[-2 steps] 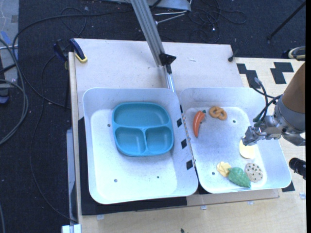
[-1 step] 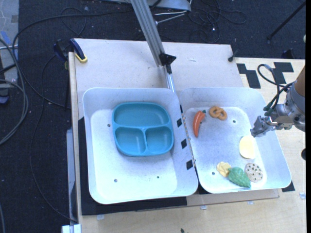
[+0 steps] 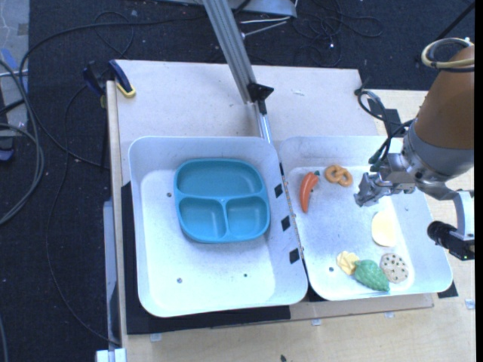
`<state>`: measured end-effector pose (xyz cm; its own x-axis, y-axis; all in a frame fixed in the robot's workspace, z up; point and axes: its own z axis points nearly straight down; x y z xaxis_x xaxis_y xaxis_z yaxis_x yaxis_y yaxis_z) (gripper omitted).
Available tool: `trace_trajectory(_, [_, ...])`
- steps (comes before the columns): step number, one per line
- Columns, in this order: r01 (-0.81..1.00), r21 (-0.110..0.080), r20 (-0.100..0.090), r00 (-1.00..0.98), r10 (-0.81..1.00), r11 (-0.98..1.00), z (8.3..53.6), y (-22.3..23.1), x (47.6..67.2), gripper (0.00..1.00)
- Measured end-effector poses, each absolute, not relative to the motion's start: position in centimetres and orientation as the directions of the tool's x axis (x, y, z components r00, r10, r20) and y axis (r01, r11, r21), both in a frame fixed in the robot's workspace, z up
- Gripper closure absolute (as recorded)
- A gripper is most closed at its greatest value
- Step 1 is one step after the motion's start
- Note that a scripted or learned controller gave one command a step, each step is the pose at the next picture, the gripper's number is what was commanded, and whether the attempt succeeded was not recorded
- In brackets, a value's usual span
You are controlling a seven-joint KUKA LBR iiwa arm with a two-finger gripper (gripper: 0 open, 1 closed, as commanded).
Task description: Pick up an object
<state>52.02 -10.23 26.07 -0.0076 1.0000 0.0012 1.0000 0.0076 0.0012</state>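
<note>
The two shallow plastic bins [image 3: 151, 202] were white. A sectioned plastic tray [image 3: 223, 200] was plain teal-blue. Left of the grey metal gripper [image 3: 367, 194], a toy carrot [image 3: 306, 191] was orange-red with a green tip, and a small pretzel [image 3: 339, 176] orange-brown. Below the gripper lay a pale yellow oval piece [image 3: 384, 228], a speckled tan cookie [image 3: 393, 267] and a leafy green toy [image 3: 371, 275].

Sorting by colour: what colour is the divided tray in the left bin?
Blue tray, clearest in the camera view.
</note>
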Motion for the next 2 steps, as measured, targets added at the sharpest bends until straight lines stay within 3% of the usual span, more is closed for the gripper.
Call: trace_trajectory(2, [1.0, 0.001, 0.001, -0.008, 1.0, 0.008, 25.5, 0.7, 55.3, 1.0])
